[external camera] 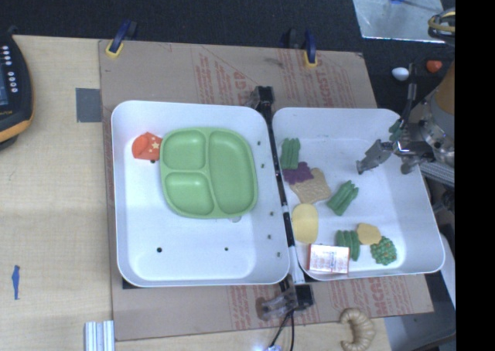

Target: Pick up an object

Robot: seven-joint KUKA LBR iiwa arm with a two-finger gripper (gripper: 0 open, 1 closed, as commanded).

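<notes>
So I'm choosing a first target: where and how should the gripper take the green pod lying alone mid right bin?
Probably grip the green pod across its narrow middle, coming straight down. It lies flat and slanted, apart from the tan waffle piece, so fingers should fit either side, turned square to its long axis.

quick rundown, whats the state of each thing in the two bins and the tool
green three-compartment plastic plate: flat in left bin, nothing in its compartments
red toy with yellow star: in left bin, touching the plate's left edge
green toy pod: loose on right bin floor, ungrasped
yellow oval toy: against right bin's left wall
white and red packet: at right bin's front edge
tool: above right bin, holding nothing
</notes>
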